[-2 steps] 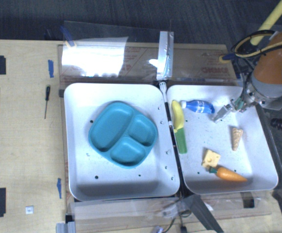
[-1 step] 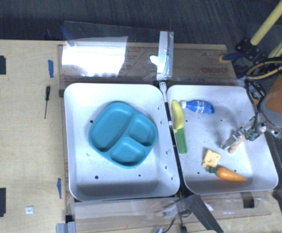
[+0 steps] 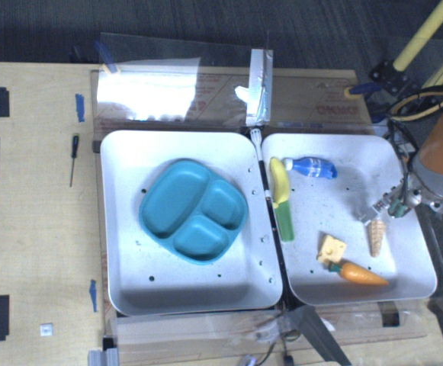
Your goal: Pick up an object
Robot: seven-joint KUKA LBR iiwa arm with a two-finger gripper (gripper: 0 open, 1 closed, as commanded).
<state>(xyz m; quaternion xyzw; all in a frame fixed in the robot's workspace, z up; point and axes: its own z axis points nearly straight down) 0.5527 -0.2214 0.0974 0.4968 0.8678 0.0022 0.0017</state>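
My gripper (image 3: 386, 209) hangs over the right side of the right bin (image 3: 412, 277), reaching in from the right edge. Just below its tip, a tan ridged cone-shaped piece (image 3: 375, 237) rests on the bin floor, close to the tip; whether they touch is unclear. An orange carrot (image 3: 361, 274) and a yellow cheese wedge (image 3: 331, 249) lie near the front of the same bin. A yellow banana (image 3: 279, 180), a green stick-like piece (image 3: 284, 221) and a blue bottle (image 3: 312, 168) lie along the bin's left and back.
The left bin (image 3: 122, 280) holds a blue divided plate (image 3: 194, 210). A clear plastic wall (image 3: 258, 90) rises behind the bins. Cables and a yellow bar (image 3: 427, 29) sit at the back right, beside the arm.
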